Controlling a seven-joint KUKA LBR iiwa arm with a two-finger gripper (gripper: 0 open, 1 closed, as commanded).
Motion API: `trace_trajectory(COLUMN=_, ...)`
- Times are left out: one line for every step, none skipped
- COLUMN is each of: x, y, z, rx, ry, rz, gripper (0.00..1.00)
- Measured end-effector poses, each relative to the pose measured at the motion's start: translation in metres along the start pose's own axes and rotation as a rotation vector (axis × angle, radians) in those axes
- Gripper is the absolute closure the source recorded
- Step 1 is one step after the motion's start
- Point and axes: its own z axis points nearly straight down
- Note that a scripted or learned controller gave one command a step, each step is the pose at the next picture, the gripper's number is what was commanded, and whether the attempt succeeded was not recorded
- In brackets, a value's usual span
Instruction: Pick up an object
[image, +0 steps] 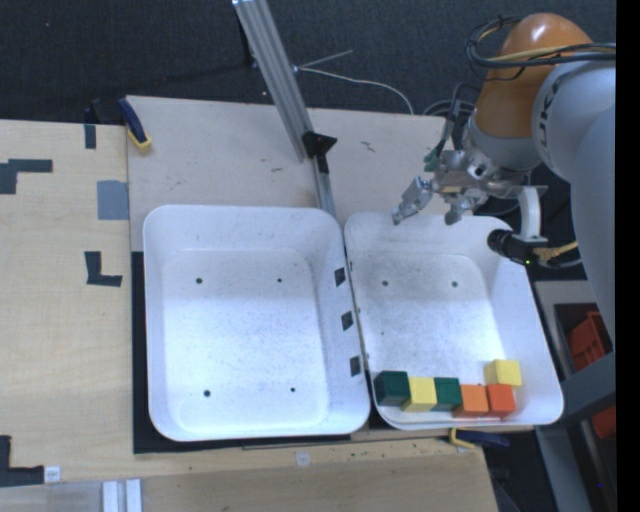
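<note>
Blocks (450, 391) line right bin (520, 300) near wall (touching); jaws (432, 203) apart, empty, above far rim.

right bin (430, 300) floor open, blocks (450, 392) crowd near wall

Bench (230, 150): pale wood, dark tape marks at left
Left bin (160, 330): white, shallow, rests on bench
Right bin (520, 300): white, touching the left bin's side
Clamp (135, 125): blue-yellow, far-left bench edge
</note>
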Motion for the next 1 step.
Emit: trace_trajectory(x=-0.0691, y=-0.0192, z=0.1283, rx=0.007, ry=0.000, rz=0.005, gripper=0.00)
